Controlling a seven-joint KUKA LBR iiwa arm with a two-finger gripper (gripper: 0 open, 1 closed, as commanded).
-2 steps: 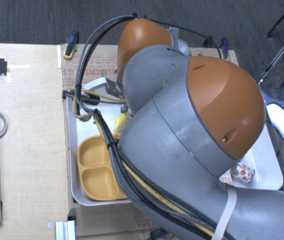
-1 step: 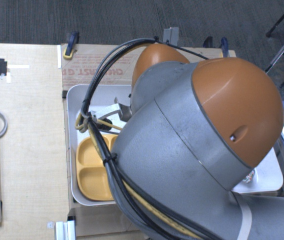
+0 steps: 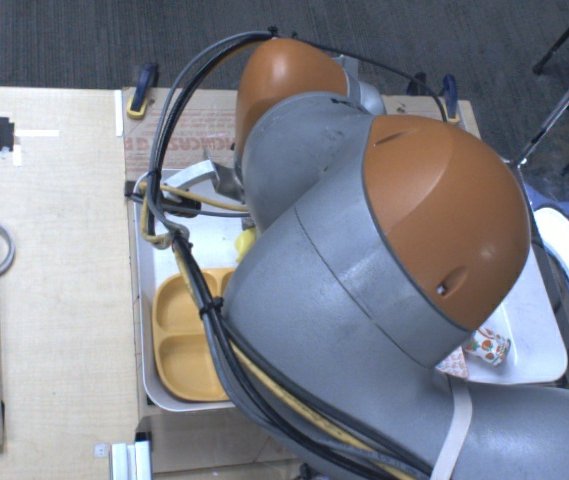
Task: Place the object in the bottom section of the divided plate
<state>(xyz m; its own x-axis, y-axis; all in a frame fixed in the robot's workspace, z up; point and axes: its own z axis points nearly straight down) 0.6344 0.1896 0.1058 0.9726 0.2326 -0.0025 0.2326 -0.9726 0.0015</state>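
divided plate (image 3: 186, 348): smooth yellow-orange plastic, rounded sections | arm (image 3: 384, 268): matte grey

Smooth matt yellow plastic divided plate (image 3: 186, 340), glossy white bin (image 3: 150, 268)

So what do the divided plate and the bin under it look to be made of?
Divided plate: looks like moulded plastic, mustard yellow with a soft satin sheen and rounded section walls.
Bin: probably thin white plastic, smooth with a rolled rim; painted metal can't be ruled out.
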